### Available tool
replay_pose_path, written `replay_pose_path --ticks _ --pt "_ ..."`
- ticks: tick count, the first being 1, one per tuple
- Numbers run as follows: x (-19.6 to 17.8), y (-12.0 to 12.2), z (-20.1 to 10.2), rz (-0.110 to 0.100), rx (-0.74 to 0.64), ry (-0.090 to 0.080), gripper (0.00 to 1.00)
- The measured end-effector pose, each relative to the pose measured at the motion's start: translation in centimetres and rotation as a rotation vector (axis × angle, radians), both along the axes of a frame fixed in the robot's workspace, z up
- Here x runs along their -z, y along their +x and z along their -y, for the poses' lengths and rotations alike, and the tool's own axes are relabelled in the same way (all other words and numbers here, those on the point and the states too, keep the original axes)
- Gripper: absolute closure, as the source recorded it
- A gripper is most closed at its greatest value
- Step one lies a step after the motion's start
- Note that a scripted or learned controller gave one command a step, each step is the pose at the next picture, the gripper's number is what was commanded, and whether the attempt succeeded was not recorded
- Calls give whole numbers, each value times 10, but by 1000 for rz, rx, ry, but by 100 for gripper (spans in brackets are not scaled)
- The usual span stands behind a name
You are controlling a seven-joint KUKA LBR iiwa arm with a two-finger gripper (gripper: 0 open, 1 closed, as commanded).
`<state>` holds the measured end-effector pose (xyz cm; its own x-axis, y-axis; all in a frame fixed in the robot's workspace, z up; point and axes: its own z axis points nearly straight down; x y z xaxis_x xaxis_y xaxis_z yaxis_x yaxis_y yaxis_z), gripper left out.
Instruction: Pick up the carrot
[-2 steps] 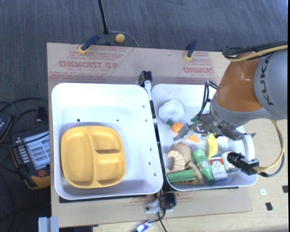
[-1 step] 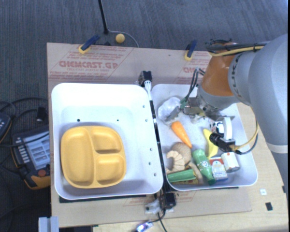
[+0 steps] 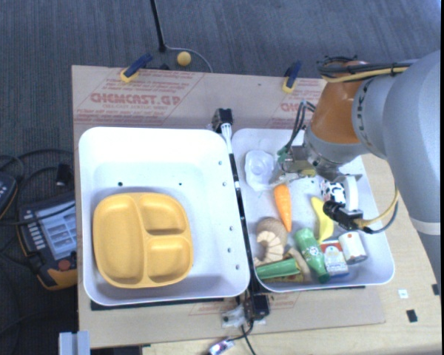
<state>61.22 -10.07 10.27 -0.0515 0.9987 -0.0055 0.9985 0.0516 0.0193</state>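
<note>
Gripper (image 3: 299,166) first: it's down inside the right bin (image 3: 382,269), near that bin's far left corner, but from this angle the wrist covers the business end, so whether it's open or closed I honestly can't tell, and nothing can be seen clamped in it. Right below it in the view is the carrot (image 3: 283,205), lying flat on the bin floor in the left-middle part of the right bin. Its fat end is just beside the gripper, and whether they actually touch is not clear. The long axis runs roughly from the far side to the near side of the bin, with the thin tip pointing toward the near edge and leaning a bit right. Around it the bin is pretty crowded: a clear plastic cup (image 3: 257,166) to the far left, a banana (image 3: 323,220) just to the right, a tan lumpy piece (image 3: 271,235) by the tip, a green bottle (image 3: 309,251) and a flat green item (image 3: 278,270) along the near side, and a small white can (image 3: 353,246) with a red label toward the right. The left bin (image 3: 155,161) holds just one thing — a yellow divided tray (image 3: 142,237) sitting toward its near side. Both bins sit side by side on a brown board (image 3: 133,98) with red print, pinned by yellow and blue clamps (image 3: 137,66) at the far edge. Dark grey carpet (image 3: 59,21) all around, and a control pendant (image 3: 50,234) with cables lies on the floor to the left.
</note>
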Motion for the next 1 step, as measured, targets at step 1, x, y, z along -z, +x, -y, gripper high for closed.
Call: replay_pose_path --ticks 1 --pt "-85 -29 -110 -15 59 8 100"
